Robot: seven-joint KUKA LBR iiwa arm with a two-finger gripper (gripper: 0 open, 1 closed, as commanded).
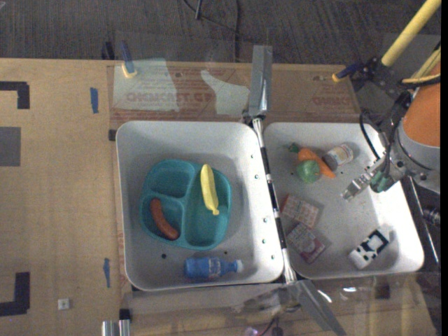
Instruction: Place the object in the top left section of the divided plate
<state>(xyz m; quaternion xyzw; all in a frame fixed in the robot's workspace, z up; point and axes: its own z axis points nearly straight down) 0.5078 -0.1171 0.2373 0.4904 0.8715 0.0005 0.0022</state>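
Step in hand, by the look of it: the pick, not yet made. Pincer (355, 187) over the right bin (413, 254), toward three o'clock, fingers slightly parted with nothing between them. Which object is meant, hard to tell; nearest at ten o'clock of the pincer, a round green fruit (308, 171) touching an orange carrot (313, 159), just beside a small jar (339, 155). Teal divided plate (155, 180) in the left bin (133, 145): smooth moulded plastic, top left section bare. Glossy curved banana (208, 189) along its right section, sausage (164, 219) at seven o'clock. Next: descent, firm closure on something rounded and slippery.
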